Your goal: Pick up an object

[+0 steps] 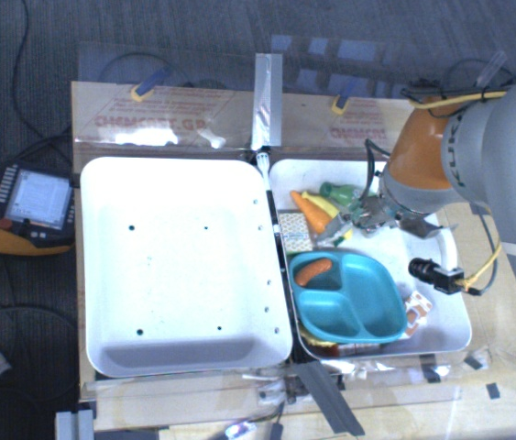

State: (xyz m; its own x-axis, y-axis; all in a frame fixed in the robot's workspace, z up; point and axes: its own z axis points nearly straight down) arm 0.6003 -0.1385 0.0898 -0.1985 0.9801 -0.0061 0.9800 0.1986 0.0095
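Orange carrot-shaped plastic toy (312,211) lying in the right white shallow bin (455,333), just above the blue divided plastic tray (354,302) and touching a yellow toy piece (327,205). Probably light and stiff, with smooth and maybe slippery skin; best taken across the thick middle, since the narrow tip could slide out. A green toy (338,192) just beyond it, further above the tray, so little free room on that side. Metal hand (356,216) of the grey arm low in the same bin, near the right end of the carrot and above the tray's top edge. State of the hand: cannot tell, too small and blurred here, and nothing seen between its parts. An orange oval piece (313,269) resting inside the tray's upper left compartment. A patterned flat card (294,230) beside the tray's upper left corner. Left of the tray, the other white bin (175,264), on the same surface. Judged: the pick not yet made.
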